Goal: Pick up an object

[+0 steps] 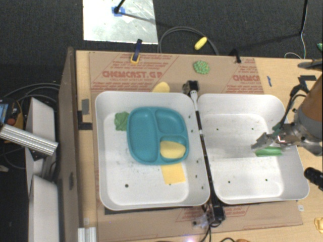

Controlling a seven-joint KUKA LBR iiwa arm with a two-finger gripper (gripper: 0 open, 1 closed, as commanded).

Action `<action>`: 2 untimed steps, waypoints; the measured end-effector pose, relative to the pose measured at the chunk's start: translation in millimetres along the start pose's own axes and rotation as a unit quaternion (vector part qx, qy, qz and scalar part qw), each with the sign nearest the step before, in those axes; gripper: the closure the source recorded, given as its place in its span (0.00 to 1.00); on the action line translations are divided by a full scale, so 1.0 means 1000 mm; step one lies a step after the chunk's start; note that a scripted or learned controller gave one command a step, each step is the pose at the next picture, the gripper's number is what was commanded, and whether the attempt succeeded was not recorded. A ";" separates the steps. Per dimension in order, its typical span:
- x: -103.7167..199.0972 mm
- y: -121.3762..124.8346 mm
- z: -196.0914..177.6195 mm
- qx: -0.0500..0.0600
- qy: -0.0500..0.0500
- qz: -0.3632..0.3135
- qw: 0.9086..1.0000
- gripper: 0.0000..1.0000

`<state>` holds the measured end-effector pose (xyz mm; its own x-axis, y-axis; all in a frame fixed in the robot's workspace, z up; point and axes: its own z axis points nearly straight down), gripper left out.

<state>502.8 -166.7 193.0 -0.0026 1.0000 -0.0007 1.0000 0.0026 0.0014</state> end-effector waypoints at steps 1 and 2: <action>-0.042 0.003 0.114 0.001 0.000 0.002 1.000 0.00; -0.040 0.005 0.098 -0.001 0.000 0.000 1.000 1.00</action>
<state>508.5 -206.5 95.0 -0.0023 1.0000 -0.0013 1.0000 0.0023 0.0044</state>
